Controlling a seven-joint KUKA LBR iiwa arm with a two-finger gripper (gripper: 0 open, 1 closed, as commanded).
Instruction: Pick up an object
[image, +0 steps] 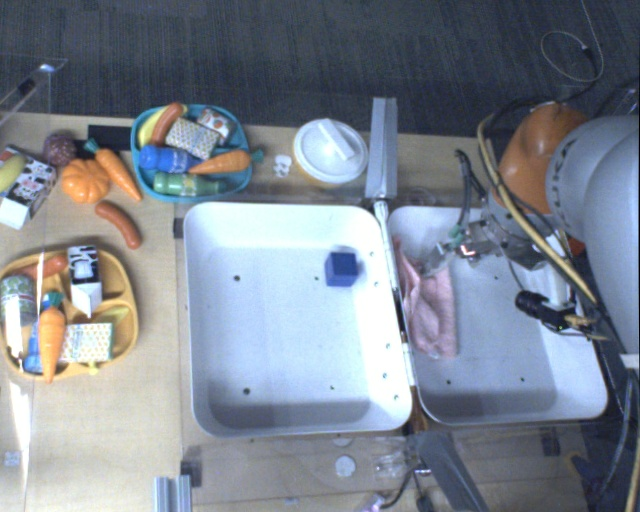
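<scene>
A small blue block (342, 268) sits in the left bin (230, 330), near the top right corner. A pink cloth (430, 310) lies in the right bin (520, 390), along the left wall. The end effector (447, 252) hangs just over the cloth's top end. Nobody can tell if it is clenched or released.

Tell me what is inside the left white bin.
The left white bin holds one small blue cube near its upper right corner, resting on the floor. A few dark dots mark the bare floor. Nothing covers any part of it.
</scene>
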